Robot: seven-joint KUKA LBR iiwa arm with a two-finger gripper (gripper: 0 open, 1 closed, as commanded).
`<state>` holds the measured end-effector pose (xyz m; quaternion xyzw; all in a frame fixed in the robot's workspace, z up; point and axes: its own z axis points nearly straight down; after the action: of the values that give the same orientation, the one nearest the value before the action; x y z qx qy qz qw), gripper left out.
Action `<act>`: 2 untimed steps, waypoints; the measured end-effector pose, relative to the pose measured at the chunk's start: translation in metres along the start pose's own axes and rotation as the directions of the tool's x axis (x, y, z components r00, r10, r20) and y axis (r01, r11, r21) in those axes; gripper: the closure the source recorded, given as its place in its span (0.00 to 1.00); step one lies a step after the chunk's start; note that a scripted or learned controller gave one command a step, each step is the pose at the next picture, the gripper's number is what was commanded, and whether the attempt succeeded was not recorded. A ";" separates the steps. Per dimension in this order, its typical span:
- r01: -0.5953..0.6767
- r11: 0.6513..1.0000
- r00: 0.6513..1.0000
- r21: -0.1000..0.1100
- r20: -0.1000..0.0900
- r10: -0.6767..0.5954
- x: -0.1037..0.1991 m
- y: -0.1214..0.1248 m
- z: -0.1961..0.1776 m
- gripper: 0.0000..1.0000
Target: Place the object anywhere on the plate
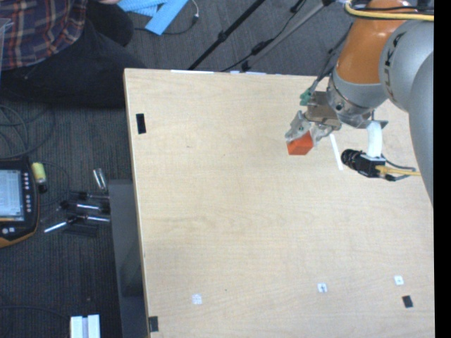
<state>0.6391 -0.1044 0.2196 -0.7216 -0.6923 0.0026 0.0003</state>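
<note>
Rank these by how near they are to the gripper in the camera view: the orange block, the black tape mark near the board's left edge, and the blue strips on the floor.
1. Orange block, at the gripper.
2. Black tape mark, far left on the board.
3. Blue strips, upper-left floor; nearly as far as the tape mark, slightly farther.

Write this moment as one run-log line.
arm: over bench's upper right | gripper: at orange block | grasp: unclear | bench: light wood | plate: unplaced

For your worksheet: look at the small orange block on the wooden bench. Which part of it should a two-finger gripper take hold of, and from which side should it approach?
Take the orange block across two opposite flat side faces, coming straight down from above. It is small and boxy, so parallel faces probably suit two fingers, and the gripper sits right at it, above. The bench around it looks bare, leaving room for the fingers. Whether it is gripped can't be told.
</note>
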 end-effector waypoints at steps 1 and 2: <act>0.152 0.988 0.988 -0.001 -0.003 -0.152 0.062 -0.045 -0.022 1.00; 0.139 0.990 0.990 0.000 -0.003 -0.139 0.151 -0.007 -0.011 1.00</act>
<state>0.6385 0.0464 0.2298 -0.6714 -0.7411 0.0015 0.0016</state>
